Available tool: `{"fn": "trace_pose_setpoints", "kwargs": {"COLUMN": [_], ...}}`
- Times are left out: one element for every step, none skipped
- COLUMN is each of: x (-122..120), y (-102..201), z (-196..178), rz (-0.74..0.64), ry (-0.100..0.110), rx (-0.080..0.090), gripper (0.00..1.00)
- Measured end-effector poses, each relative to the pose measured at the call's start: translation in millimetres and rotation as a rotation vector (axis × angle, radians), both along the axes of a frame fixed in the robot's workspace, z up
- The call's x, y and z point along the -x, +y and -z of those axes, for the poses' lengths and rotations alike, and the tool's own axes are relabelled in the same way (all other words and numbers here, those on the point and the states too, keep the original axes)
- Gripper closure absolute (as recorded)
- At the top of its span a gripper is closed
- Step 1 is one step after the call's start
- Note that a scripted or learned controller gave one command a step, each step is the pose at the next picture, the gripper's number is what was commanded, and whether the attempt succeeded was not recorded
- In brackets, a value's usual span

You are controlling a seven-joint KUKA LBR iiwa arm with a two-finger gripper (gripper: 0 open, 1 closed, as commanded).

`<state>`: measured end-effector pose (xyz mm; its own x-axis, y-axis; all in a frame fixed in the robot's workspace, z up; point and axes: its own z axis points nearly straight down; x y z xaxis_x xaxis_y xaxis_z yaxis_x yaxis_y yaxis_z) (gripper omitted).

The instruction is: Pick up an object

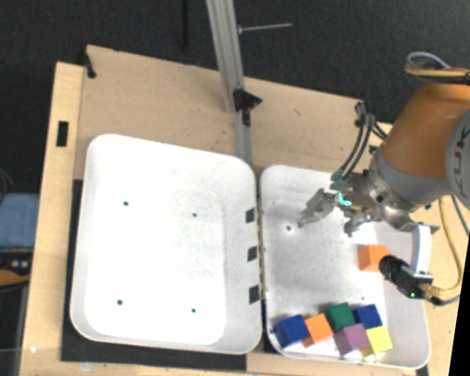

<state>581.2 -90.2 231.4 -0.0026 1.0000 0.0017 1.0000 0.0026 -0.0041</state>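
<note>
End effector [335, 211] hangs over right bin [294, 263], fingers apart, nothing held. Orange block [372, 257] stands alone (easiest target): centre over it, descend straight, then close.

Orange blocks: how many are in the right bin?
2. One orange block lies alone near the bin's right wall; the other orange block sits in the cluster at the near edge. More may be hidden.
</note>
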Motion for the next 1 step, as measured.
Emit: {"fn": "trace_pose_setpoints", "kwargs": {"x": [-0.9], "y": [-0.2], "z": [-2.3], "rz": [0.002], "ry": [-0.005], "rx": [0.0], "gripper": [0.0]}}
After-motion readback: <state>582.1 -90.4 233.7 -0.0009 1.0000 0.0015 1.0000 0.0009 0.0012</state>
